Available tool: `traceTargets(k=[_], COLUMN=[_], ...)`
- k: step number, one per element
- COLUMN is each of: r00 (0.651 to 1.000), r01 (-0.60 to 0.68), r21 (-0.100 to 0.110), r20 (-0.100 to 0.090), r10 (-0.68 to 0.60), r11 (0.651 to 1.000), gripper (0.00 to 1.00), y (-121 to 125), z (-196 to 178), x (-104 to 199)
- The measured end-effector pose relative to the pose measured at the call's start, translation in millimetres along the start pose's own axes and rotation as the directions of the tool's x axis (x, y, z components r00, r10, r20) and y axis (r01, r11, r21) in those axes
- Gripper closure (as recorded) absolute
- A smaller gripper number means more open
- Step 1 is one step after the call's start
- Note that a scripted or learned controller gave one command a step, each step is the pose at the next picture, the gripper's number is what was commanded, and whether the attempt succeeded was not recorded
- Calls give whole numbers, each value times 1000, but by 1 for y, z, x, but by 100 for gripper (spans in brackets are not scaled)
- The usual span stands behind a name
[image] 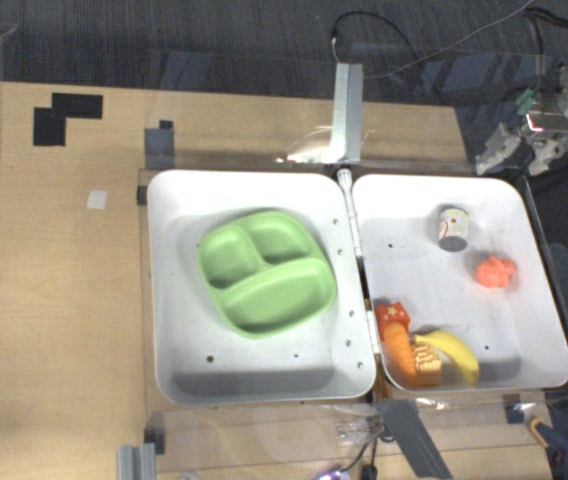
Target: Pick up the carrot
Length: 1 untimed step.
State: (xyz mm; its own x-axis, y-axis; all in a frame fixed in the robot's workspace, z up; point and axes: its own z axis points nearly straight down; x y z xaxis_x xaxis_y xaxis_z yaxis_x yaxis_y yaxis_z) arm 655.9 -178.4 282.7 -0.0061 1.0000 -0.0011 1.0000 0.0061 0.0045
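The carrot (399,348) is a short orange piece lying in the front left corner of the right bin (524,218), close against the bin's left wall. A yellow banana (456,354) lies just to its right and a small red item (393,315) touches its far end. My gripper (517,153) hangs above the bench past the right bin's far right corner, well away from the carrot. Its two fingers look spread apart, with nothing between them.
A small white can (452,228) and a pinkish-orange lumpy item (496,272) sit in the right bin's far half. A green divided plate (264,268) lies in the left bin (174,358). A metal post (348,118) stands behind the divider between the bins.
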Motion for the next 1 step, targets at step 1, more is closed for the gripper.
traceTargets(k=[1], r00=[988], r01=[-153], r21=[-3], r20=[1], r10=[153], r11=[988], gripper=[0], y=[-66], z=[-102], x=[-27])
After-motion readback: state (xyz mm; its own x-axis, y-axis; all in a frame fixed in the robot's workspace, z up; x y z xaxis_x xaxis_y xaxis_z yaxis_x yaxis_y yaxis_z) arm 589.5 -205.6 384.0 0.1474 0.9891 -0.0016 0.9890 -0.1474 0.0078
